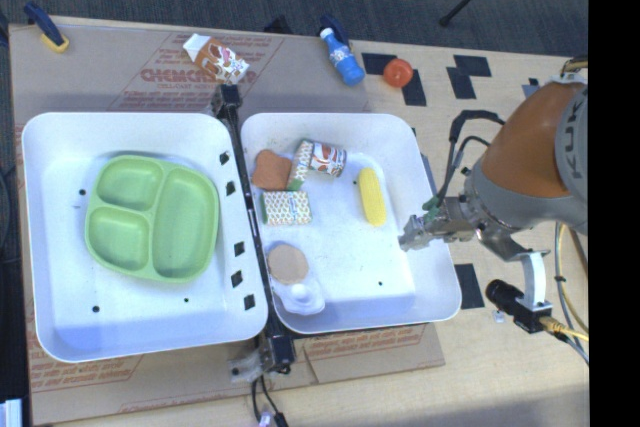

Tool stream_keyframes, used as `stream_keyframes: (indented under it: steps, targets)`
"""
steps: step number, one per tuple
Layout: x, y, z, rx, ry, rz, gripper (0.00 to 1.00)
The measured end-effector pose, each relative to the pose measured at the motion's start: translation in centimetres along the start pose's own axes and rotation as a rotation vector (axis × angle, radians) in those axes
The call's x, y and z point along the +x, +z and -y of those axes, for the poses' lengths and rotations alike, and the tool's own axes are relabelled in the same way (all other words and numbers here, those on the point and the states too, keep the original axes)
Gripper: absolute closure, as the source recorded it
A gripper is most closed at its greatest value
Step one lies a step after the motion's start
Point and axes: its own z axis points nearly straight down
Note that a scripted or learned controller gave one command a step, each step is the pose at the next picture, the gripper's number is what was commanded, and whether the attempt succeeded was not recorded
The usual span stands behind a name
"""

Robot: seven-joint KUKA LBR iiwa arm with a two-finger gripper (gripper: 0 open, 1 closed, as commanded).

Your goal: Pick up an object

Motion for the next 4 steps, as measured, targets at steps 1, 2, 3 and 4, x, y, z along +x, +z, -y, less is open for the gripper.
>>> stream_keyframes:
  steps: [1,2,3,4]
  targets:
    - [4.9,10.2,0.0,0.003,-0.003,-0.003,1.0]
    - [2.7,10.1,-6.2,0.001,0.0,-0.002,1.0]
    - [1.1,-1.9,0.0,-0.001,0.0,0.001,1.0]
    - [5.5,4.2,0.0,0.004,-0.003,-0.003,1.0]
